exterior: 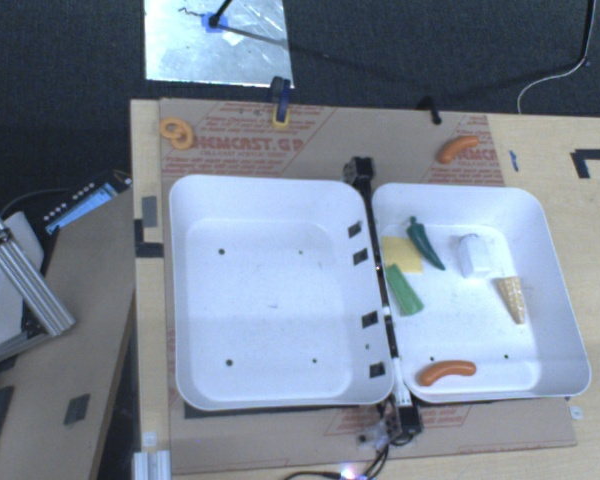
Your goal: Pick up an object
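Observation:
The right bin (555, 268) holds several small objects. A dark green pepper (425, 244) lies near its upper left, partly over a yellow block (403, 255). Below them a light green piece (403, 292) lies along the divider. A white block (471, 255) sits near the middle. A tan ice-cream cone (512, 298) lies to its lower right. An orange sausage (447, 371) rests by the front wall.
The left bin (270, 288) sits beside the right one. On the bench behind the bins lie another orange sausage (458, 148), a tan ring (177, 132) and a yellow-blue clamp (280, 101). A shiny metal plate (217, 28) lies further back.

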### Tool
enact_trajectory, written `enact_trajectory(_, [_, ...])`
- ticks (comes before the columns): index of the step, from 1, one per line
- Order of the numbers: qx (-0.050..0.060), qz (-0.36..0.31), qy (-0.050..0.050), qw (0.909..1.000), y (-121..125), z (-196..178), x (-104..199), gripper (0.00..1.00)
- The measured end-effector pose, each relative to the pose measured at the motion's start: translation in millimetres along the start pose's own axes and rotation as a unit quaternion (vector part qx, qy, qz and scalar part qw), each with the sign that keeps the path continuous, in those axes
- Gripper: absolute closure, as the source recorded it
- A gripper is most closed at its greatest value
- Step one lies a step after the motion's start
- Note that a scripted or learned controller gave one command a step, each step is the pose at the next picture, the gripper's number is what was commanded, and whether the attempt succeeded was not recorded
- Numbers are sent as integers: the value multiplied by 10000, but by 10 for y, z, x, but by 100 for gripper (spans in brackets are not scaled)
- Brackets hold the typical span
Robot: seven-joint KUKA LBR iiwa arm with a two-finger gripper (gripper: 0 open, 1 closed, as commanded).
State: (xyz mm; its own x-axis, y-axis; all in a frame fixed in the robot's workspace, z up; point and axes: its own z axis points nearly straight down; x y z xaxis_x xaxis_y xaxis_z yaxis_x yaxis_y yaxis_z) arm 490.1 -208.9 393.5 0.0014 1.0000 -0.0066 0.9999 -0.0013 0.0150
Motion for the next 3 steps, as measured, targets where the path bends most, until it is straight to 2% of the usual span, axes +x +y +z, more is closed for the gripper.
enact_trajectory(1, [123,-69,64,9999,105,1412,968,100])
enact_trajectory(2, [69,4,26,10000,-60,1370,570,100])
enact_trajectory(3, [48,-26,16,10000,723,1611,159,100])
